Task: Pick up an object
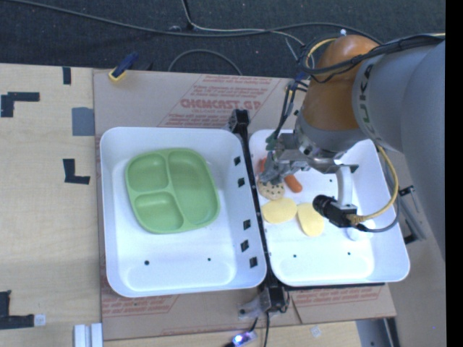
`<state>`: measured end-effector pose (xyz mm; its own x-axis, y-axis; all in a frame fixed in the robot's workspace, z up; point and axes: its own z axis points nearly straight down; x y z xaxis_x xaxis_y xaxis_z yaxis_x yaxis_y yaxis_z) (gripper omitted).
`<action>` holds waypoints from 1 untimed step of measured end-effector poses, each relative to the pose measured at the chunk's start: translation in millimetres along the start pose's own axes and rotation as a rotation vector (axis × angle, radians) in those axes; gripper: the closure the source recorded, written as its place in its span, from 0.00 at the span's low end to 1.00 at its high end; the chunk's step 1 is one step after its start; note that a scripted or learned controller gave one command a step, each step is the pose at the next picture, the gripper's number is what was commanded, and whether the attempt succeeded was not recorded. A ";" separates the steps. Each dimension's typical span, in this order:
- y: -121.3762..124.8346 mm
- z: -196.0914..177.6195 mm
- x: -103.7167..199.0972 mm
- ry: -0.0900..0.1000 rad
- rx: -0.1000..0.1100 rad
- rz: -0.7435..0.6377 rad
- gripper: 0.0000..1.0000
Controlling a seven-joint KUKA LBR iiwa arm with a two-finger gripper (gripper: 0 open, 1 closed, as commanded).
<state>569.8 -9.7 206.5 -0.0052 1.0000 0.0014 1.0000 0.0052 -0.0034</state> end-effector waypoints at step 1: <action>-8.6 -0.6 46.3 0.000 -0.001 -0.001 1.00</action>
<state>561.0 36.6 207.2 -0.0062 1.0000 0.0013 1.0000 0.0062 -0.0029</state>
